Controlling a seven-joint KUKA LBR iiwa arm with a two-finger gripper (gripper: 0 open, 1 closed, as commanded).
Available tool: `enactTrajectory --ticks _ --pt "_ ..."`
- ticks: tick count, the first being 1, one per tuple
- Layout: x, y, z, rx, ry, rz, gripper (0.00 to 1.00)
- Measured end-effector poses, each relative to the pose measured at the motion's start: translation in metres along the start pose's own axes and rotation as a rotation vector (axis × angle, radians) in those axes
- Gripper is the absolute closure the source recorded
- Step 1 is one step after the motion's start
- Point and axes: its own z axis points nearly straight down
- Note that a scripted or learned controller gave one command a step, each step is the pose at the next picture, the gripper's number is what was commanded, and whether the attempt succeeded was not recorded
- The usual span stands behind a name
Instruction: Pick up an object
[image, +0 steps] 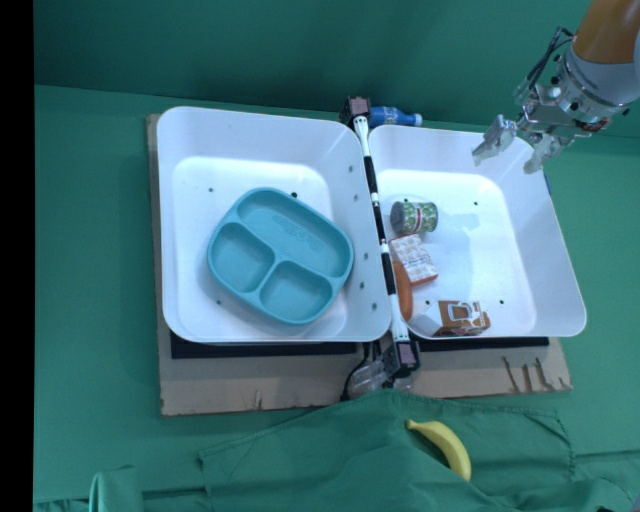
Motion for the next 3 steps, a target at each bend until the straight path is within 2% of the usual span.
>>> enactTrajectory --ticks 1,2,3 --pt "0.022 -0.062 0.075 0.0 0.001 0.0 0.0" --pt "0.038 -0.113 0.035 -0.01 0.001 -0.002 0.0" --pt "0.033 -0.171 0.067 -0.003 0.001 0.002 0.0"
